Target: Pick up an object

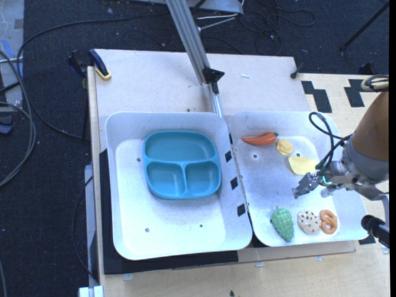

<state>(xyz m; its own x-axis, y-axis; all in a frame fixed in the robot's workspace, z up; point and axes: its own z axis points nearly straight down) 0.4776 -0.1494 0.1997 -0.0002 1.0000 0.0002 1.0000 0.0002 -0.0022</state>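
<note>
Camera view: the gripper (305, 185) was seen low over the right bin (263, 169), its finger state indiscernible. A yellow piece (301, 164) lay just beside; cookie (307, 221), pretzel (328, 221), green toy (282, 223) nearby; red pepper (260, 139) farther.

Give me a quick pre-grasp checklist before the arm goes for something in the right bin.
1. Targets in right bin: chili, yellow pieces, green toy, cookie, pretzel: ok.
2. Tool over right bin: ok.
3. Tool free of any object: cannot tell.
4. Nearest item, the yellow pieces, lying apart from chili: ok.
5. Blue tray away in left bin: ok.
</note>
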